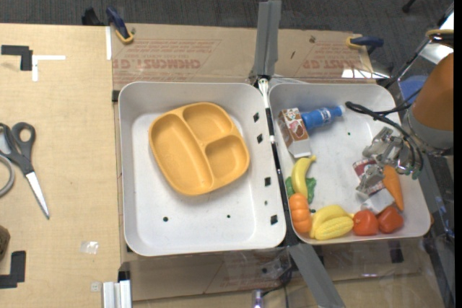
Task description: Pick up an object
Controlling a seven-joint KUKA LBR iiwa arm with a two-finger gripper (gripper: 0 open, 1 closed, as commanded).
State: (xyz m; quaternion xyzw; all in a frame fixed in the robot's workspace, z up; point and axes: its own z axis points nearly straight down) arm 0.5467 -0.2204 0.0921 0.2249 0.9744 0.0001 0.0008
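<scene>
Low front row of the right bin [339,90]: yellow pepper [331,222], two tomatoes [365,222], an orange fruit [299,213]. Carrot [393,187] lies at the bin's right side, just above the tomatoes. Its long axis runs roughly up-down in frame, tilted slightly; the thick end sits upper-left and the tip points down-right. Pincer [375,168] hangs just left of the carrot's thick end, touching or nearly so. Open or clenched: cannot tell, the metal parts blur together. Nothing visibly grasped. Judgement: the coming move turns on shifting slightly right and aligning across the carrot's axis. Left bin [130,155] holds a divided yellow plate [199,148].
</scene>
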